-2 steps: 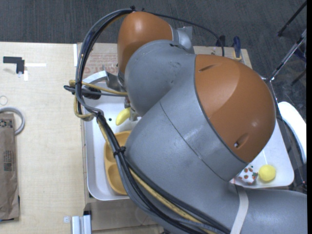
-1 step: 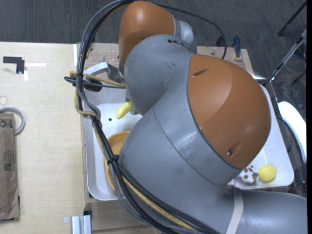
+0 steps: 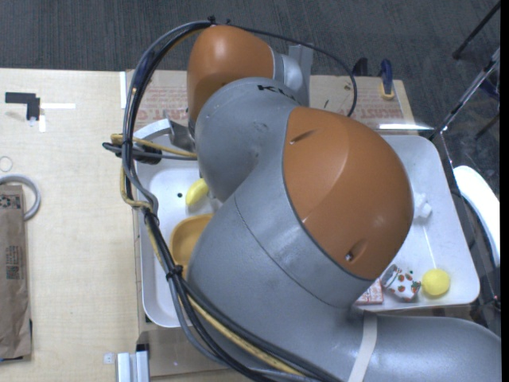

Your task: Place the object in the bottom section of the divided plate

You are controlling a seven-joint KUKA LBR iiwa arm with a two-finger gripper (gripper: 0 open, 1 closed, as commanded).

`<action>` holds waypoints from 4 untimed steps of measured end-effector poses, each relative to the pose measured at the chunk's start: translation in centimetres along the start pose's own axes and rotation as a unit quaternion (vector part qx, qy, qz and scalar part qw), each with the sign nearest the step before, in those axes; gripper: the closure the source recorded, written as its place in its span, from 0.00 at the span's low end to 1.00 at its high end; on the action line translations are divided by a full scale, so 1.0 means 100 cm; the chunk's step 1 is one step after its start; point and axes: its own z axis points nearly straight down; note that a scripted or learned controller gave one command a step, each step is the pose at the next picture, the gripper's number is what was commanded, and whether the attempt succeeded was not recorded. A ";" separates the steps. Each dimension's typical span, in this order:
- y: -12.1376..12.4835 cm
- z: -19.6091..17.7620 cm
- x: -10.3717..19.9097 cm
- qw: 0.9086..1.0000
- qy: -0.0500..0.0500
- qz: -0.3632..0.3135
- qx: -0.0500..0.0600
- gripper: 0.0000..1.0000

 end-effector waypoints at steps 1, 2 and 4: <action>0.000 -0.037 -0.004 1.000 0.001 0.002 0.000 1.00; 0.000 0.000 -0.001 1.000 0.000 -0.001 0.000 1.00; 0.000 -0.007 -0.001 1.000 0.000 0.000 0.000 1.00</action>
